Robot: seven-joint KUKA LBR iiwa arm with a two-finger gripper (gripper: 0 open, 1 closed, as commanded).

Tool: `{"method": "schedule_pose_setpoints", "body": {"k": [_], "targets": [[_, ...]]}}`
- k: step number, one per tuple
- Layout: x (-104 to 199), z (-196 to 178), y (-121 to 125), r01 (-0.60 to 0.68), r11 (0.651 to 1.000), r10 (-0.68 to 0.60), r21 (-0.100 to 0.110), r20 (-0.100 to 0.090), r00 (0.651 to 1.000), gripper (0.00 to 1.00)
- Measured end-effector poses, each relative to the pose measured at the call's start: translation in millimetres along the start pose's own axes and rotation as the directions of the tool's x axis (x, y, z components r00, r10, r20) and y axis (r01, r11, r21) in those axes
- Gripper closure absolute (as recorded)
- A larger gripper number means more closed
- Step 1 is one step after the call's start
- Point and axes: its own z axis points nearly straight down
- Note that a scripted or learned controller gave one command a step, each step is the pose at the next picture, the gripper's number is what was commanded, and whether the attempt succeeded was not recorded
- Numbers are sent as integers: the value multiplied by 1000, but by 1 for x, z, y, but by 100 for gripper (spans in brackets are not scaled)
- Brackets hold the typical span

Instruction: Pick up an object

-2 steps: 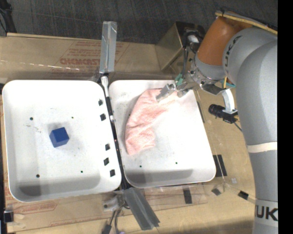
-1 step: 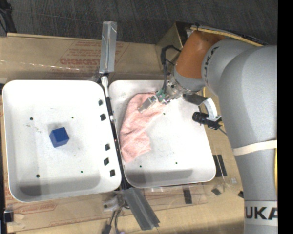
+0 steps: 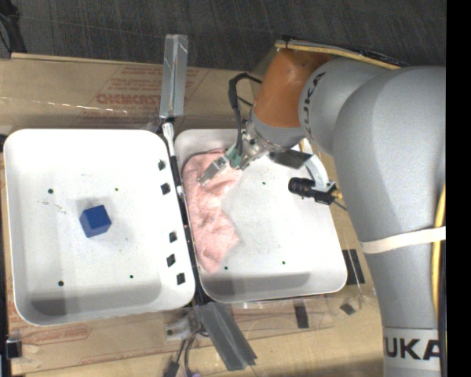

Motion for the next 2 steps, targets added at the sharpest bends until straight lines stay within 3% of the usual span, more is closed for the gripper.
{"method": "schedule_pose_setpoints", "body": {"k": [1, 2], "targets": [[14, 0, 9, 55, 998, -55, 1, 1, 998, 0], [30, 0, -29, 42, 999, -42, 0, 1, 999, 0]]}}
